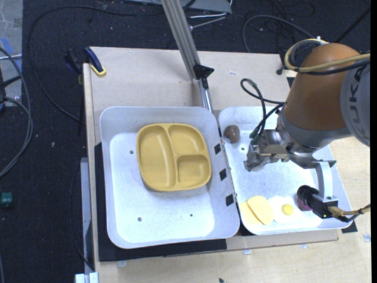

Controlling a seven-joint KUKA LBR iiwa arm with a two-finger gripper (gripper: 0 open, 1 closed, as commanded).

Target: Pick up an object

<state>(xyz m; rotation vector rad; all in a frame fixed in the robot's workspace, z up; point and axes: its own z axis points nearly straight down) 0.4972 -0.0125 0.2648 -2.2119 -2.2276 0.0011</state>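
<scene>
Down onto the bench (141,78), two white bins side by side. In from the right with the grey-and-orange arm (321,93), out over the right bin (238,178). Gripper (254,161) low above the middle of that bin, nearer its left wall than its right. Open or closed? Cannot tell from up here, too dark and tucked under the wrist. Up in the far left corner of the right bin, a brown round thing (232,134), near the gripper but apart from it. Along the near edge, a pale yellow slice (260,210) lying flat by the near left corner. Just beside it toward the right, a small yellow piece (287,209), the two close, hard to say whether touching. Both apart from the gripper, closer to the near edge than to it. Over in the left bin (118,217), a yellow divided plate (174,157) with three compartments, sitting toward the far edge, slightly turned
</scene>
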